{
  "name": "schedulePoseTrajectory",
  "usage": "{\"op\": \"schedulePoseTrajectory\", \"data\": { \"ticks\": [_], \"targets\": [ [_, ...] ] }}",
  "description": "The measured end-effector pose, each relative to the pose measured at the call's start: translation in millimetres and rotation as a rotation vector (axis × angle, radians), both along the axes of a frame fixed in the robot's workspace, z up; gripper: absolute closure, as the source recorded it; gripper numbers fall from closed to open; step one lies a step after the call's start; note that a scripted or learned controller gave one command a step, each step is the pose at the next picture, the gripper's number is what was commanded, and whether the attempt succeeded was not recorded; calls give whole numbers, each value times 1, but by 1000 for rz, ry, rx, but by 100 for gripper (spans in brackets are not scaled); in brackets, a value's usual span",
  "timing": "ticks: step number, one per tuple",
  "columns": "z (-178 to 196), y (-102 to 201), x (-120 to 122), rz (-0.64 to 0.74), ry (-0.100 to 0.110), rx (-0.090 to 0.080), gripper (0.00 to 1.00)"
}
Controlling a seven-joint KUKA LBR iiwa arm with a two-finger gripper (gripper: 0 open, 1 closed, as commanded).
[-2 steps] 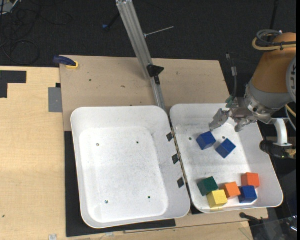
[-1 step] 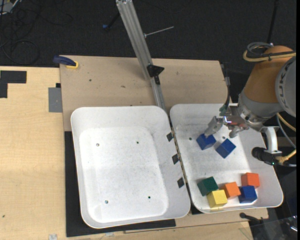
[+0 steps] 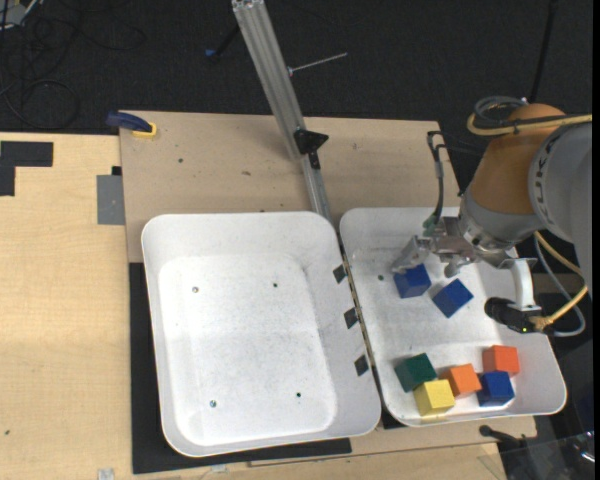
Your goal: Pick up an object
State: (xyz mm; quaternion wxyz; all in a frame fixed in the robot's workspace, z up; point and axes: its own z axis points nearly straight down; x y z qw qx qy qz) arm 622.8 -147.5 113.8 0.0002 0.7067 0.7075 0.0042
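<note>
Camera view, slanted look down at the bench. Two white bins side by side: left bin [image 3: 180, 258] and right bin [image 3: 375, 238]. Grey arm with orange band [image 3: 505, 173] comes in from the right, wrist low over the upper part of the right bin.

Gripper [image 3: 427, 256] sits near the upper middle of the right bin, metal fingers pointing down and left. Opening state: cannot tell, the fingertips blur into the hardware and the bin floor. Nothing visibly clamped between them.

Objects in the right bin: upper blue cube [image 3: 412, 282] directly below and just left of the gripper tip, very near or touching it, can't say which. Second blue cube [image 3: 452, 297] just beside it, lower right, turned on a diagonal. Cluster near the bottom edge, well apart from the gripper: green cube [image 3: 415, 370], yellow cube [image 3: 435, 396], orange cube [image 3: 464, 378], red-orange cube [image 3: 501, 359], small blue cube [image 3: 496, 387].

Key relation: upper blue cube is the nearest candidate, lying toward the near edge of the bin from the fingertips. It's a cube, so no long axis; its faces look roughly square to the bin sides. The second cube crowds it on the right, which could snag a finger.

Judgement: approach or descent stage, pick not done yet.
</note>
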Motion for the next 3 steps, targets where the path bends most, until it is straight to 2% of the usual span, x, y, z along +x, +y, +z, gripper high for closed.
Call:
{"op": "schedulePoseTrajectory", "data": {
  "ticks": [1, 2, 3],
  "targets": [
    [15, -3, 2, -3, -9, -5, 100],
    [61, -11, -1, -7, 4, -7, 100],
    [116, -5, -7, -1, 3, -6, 100]
  ]
}}
